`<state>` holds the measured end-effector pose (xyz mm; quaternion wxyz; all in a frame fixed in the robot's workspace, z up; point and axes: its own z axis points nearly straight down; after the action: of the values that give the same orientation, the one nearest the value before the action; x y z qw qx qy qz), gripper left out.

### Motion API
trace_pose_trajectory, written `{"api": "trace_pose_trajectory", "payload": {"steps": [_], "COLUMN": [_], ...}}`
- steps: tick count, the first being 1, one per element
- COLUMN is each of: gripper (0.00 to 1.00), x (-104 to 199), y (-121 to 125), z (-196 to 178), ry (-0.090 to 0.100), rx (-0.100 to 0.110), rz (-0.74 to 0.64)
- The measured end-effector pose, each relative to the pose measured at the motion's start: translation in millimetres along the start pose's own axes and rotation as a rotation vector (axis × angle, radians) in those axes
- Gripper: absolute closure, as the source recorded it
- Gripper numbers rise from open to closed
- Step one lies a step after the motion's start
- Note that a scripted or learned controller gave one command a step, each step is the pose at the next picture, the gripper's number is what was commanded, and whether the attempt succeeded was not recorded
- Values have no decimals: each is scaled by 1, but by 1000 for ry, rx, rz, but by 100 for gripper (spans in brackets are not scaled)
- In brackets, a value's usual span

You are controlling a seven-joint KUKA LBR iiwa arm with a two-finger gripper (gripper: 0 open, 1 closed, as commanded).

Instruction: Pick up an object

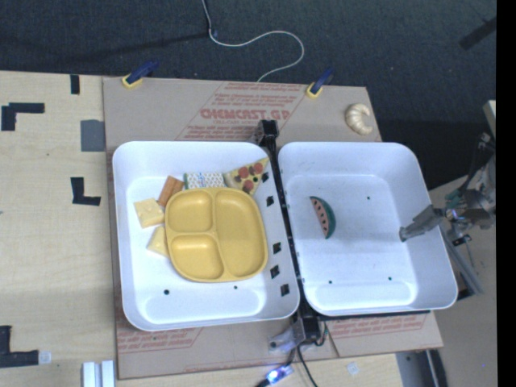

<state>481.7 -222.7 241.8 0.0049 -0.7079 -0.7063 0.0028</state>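
The watermelon slice (322, 216) lies alone toward the left of the right bin (403, 293), an easy target, while the claw (413, 229) sits low at that bin's right rim, grasping nothing, its finger state beyond telling, well apart from the slice.

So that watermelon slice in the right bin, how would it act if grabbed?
The watermelon slice looks like a small, thin toy, so probably light and stiff. Lying flat on the smooth bin floor, it may slide rather than roll, and its low profile could make pinching tricky.
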Motion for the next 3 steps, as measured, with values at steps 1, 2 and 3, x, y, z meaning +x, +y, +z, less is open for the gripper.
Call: {"api": "trace_pose_trajectory", "payload": {"steps": [1,2,3], "gripper": [0,0,0], "x": [0,4,3], "y": [2,-2,-6], "z": [-4,59,124], "ry": [-3,0,0], "rx": [-9,-3,-2], "rz": [-3,-3,-2]}}
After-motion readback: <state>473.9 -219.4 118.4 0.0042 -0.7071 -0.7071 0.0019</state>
